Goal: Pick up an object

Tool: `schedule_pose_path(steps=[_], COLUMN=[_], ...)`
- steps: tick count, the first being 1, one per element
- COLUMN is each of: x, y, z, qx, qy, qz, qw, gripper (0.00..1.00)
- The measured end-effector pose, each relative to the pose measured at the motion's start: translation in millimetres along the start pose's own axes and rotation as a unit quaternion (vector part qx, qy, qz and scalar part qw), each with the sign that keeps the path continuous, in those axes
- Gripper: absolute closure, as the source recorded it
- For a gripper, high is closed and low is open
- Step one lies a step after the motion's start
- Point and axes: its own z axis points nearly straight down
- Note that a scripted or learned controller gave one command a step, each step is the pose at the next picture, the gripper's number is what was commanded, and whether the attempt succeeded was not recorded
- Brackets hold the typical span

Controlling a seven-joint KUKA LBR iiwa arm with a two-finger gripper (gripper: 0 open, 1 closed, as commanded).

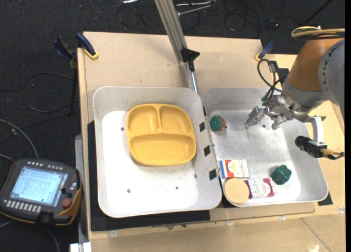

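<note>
Yellow divided tray (161,135) far left of gripper, in left bin (104,147). Green ball (218,123) just left of gripper. Gripper (264,119) over right bin (307,190), fingers spread, nothing between. Cartons (233,167), green object (281,175) nearer camera.

- Two shallow white bins side by side on the counter (137,59): the left bin (109,190) and the right bin (307,190).
- One yellow divided plate (162,135), with three compartments, in the left bin.
- Two small green objects in the right bin: one (218,123) near its left wall, one (282,174) toward its lower right.
- Two small printed cartons: one (233,167) with blue and orange, one (260,187) with red.
- One round tan disc (237,190).
- One handheld control pendant (39,190) beside the counter.
</note>
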Motion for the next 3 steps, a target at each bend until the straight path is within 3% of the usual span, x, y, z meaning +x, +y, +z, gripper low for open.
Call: schedule_pose_path(steps=[1, 2, 3], x=[1, 1, 3], y=[0, 1, 8], z=[22, 11, -34], qx=[-0.002, -0.004, -0.006], qy=[0.0, -0.001, -0.001], qz=[0.0, -0.001, -0.002], qw=[1.0, 1.0, 1.0], gripper=[0.0, 1.0, 1.0])
